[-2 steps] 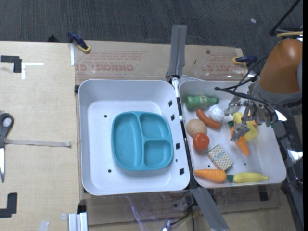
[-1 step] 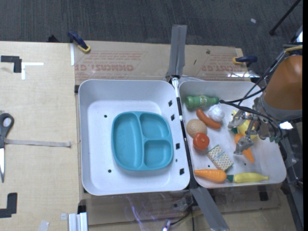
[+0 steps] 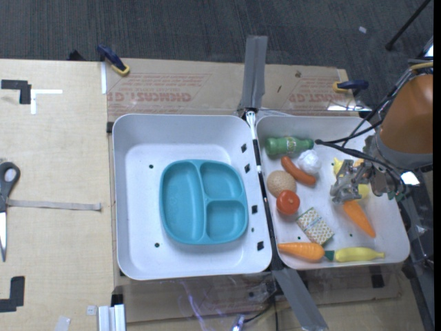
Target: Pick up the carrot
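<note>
- In the right white bin [image 3: 396, 243], I see the metal gripper [image 3: 346, 188] touching the orange tapered carrot's [image 3: 360, 217] far end.
- I cannot tell how the fingers stand.

From my station the light looked bright and even, diffuse from above. The white bins [image 3: 186, 126] were nearly washed out, with soft shadows under their rims. The arm [image 3: 412, 116] at the right edge was blurred; the dark floor [image 3: 207, 12] looked grainy.

The claw [image 3: 346, 188] covers the top end of one carrot [image 3: 360, 217], its fingers a blur.
</note>
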Controlling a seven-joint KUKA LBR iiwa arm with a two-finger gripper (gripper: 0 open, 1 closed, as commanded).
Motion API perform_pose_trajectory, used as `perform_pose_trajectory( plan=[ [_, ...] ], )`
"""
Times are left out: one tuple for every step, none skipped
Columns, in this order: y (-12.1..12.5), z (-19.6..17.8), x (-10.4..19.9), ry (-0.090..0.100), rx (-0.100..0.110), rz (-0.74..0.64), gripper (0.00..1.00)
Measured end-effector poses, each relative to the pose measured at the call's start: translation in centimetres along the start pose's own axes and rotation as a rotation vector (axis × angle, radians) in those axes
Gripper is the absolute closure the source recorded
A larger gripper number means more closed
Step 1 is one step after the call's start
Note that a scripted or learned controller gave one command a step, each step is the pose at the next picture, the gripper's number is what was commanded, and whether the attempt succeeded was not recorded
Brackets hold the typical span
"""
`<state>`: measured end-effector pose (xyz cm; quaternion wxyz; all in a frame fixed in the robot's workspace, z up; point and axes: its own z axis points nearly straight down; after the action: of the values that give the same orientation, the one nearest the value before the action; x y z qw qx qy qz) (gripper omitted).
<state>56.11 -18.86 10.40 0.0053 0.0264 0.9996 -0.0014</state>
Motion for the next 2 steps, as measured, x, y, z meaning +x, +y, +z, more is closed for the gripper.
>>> perform_pose_trajectory(
  plan=[
    [0.0,0.0,0.0,0.0,0.0,0.0,0.0],
    [-3.3,1.0,5.9,0.006,-0.002,-0.004,0.0]
  ],
)
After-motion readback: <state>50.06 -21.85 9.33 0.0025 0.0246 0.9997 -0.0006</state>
